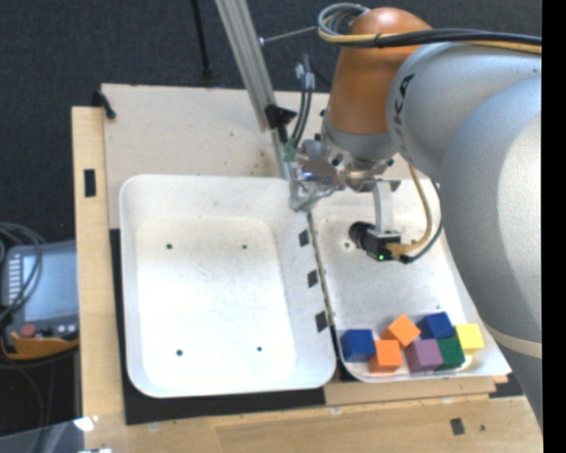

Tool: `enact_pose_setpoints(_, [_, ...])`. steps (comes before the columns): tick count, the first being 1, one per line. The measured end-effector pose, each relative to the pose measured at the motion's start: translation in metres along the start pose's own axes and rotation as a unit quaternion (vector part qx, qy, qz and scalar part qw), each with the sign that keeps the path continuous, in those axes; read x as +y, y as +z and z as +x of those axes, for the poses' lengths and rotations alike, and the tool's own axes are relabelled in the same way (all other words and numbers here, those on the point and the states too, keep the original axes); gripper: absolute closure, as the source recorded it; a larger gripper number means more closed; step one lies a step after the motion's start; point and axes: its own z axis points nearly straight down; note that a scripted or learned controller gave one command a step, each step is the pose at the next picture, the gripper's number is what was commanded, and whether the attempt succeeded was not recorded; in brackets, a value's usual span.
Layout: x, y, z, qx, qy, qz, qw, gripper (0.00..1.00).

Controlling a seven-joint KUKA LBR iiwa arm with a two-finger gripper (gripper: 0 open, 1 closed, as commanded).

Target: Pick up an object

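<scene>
Several small coloured blocks lie clustered at the near end of the right bin: a blue block, two orange blocks, a purple block, a green block, a second blue block and a yellow block. My gripper hangs below the orange wrist band. It sits over the far end of the rim where the two bins meet, well away from the blocks. I see nothing held in it.
The left bin is next to the right one. A slanted metal strut rises behind the bins. A black part with a green light and its cable hang under the wrist. A grey device sits off the bench at left.
</scene>
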Motion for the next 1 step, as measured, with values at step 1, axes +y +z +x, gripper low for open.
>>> enact_pose_setpoints(1, [0.0081,-0.0085,0.0593,0.001,-0.001,0.0,1.0,1.0])
